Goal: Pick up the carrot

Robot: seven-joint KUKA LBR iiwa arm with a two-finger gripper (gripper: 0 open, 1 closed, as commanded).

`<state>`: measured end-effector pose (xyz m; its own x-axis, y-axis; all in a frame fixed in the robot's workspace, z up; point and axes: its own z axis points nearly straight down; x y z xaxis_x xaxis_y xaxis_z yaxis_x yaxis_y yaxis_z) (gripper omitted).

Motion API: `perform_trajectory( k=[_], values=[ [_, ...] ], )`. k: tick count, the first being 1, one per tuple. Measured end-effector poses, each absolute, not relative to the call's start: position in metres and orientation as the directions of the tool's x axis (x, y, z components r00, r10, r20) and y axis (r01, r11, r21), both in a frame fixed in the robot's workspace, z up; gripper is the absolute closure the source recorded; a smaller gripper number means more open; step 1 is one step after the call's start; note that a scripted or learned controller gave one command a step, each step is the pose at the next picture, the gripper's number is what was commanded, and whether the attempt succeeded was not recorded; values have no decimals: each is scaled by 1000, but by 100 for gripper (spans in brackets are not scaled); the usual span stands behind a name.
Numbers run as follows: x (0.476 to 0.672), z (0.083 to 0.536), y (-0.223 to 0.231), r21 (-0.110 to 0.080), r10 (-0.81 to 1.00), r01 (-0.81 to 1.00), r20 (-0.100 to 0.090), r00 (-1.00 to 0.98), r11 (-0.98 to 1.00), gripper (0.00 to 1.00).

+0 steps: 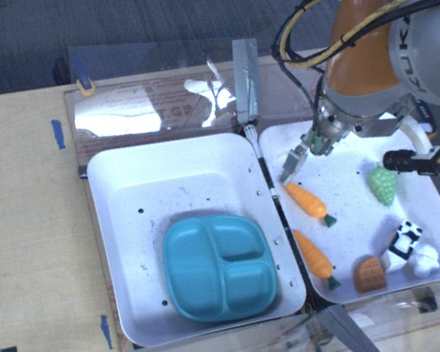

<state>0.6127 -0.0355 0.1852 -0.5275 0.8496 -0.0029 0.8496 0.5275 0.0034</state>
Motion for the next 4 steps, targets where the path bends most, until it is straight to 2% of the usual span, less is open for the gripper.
perform_trajectory(
  k=[1, 2, 3, 4],
  values=[
    [606, 115, -100, 13, 914, 914, -9, -405, 405, 0],
    [593, 103, -100, 39, 945, 944, -16, -326, 327, 0],
    [565, 87, -114, 5, 993, 993, -2, -119, 119, 0],
    [526, 187, -18, 5, 999, 999, 2, -43, 43, 0]
  ],
)
